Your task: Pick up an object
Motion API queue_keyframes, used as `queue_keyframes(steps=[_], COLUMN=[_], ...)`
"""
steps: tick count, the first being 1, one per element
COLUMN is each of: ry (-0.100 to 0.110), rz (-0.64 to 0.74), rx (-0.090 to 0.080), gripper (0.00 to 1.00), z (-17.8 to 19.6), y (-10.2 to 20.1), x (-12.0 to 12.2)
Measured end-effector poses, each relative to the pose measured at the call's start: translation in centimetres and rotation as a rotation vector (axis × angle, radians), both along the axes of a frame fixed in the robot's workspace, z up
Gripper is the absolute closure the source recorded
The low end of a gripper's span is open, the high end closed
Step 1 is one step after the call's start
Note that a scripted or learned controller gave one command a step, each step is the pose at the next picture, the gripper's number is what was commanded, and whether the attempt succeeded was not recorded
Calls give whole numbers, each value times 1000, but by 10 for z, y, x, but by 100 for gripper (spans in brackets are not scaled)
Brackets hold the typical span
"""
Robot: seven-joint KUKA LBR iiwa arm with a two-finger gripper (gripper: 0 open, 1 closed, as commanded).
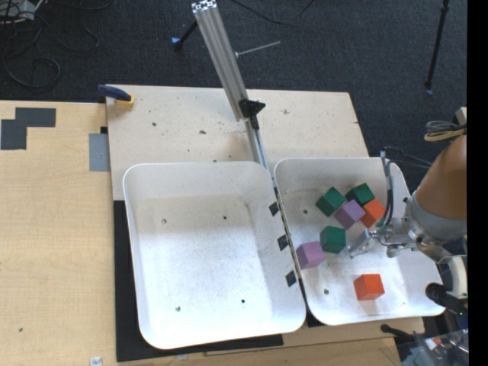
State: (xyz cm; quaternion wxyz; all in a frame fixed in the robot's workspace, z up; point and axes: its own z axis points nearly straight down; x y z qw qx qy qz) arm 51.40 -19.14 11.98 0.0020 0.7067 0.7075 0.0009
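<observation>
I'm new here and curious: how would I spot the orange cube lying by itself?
Look in the right-hand shallow white bin. Near its front edge lies a small orange cube, apart from the cluster of green, purple and orange cubes farther back.

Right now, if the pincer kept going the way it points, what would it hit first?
The pincer points toward the picture's left, low in the right bin. The green block lies nearest in that line, with the purple block just beyond. Height is unclear, so it might pass over.

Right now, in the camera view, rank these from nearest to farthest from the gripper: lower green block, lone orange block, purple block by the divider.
From the gripper:
1. Lower green block, just left of it.
2. Lone orange block, below it.
3. Purple block, farthest left by the divider.
</observation>
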Motion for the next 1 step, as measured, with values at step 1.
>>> queue_keyframes(steps=[1], ry=[8], rz=[-6], rx=[3], gripper=[100], z=[6], y=[0], x=[-2])
